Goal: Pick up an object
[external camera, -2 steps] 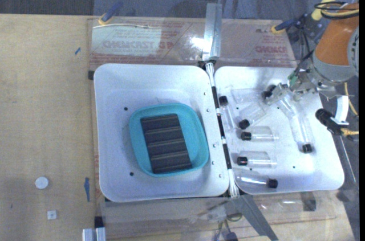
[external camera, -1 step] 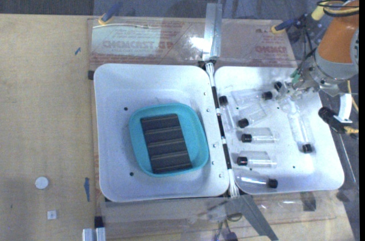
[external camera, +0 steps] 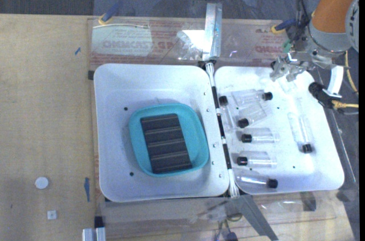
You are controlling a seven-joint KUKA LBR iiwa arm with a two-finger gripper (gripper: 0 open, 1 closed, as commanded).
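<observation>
Several clear plastic vials with black caps lie scattered in the right bin (external camera: 328, 174). One vial (external camera: 247, 98) is near the bin's back left, another (external camera: 261, 135) at mid left, and a third (external camera: 299, 127) lies lengthwise toward the right. My gripper (external camera: 283, 69) hangs over the back right corner of this bin, below the orange wrist band. It is above and to the right of the nearest vial, apart from all of them. I see nothing held in it.
The left bin (external camera: 111, 120) holds a teal tray (external camera: 137, 126) with a dark ribbed insert (external camera: 166, 143). A metal divider (external camera: 214, 29) and clear plastic sheeting stand behind the bins. Cables hang at the right near the arm.
</observation>
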